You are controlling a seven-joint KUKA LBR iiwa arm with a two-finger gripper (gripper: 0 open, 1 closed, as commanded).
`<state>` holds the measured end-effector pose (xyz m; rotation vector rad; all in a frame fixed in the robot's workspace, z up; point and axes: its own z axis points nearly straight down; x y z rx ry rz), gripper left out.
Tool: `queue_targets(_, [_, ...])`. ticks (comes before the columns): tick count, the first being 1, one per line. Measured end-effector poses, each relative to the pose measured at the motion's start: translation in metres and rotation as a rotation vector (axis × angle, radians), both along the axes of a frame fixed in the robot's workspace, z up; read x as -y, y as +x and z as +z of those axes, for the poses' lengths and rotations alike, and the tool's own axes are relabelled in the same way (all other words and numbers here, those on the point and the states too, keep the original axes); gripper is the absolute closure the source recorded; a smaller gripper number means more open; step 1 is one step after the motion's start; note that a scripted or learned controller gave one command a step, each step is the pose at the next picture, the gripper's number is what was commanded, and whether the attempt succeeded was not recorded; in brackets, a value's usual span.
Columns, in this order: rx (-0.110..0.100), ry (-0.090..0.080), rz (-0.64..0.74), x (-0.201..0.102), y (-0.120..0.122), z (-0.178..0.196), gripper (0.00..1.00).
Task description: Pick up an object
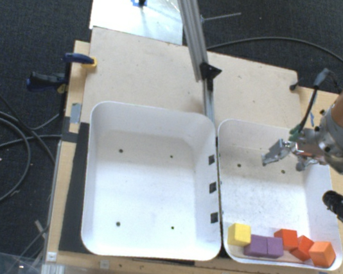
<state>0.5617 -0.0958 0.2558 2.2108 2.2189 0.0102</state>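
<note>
My gripper hangs over the back of the right bin, can't tell its state, while the blocks, yellow through purple to orange, sit in a row along the near wall, well apart.

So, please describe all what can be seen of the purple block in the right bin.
The purple block is a matte, solid-looking piece, longer than it is tall, with a faint seam that suggests two cubes joined or set together. It lies flat on the floor of the right bin, near its front wall. Its left end touches the yellow cube; its right end meets the orange blocks. The gripper is well apart from it.
</note>
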Motion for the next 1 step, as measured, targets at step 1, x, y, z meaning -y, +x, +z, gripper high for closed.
queue_targets(1, [-0.010, -0.002, -0.011, 0.1019, -0.0390, -0.0252, 0.00])
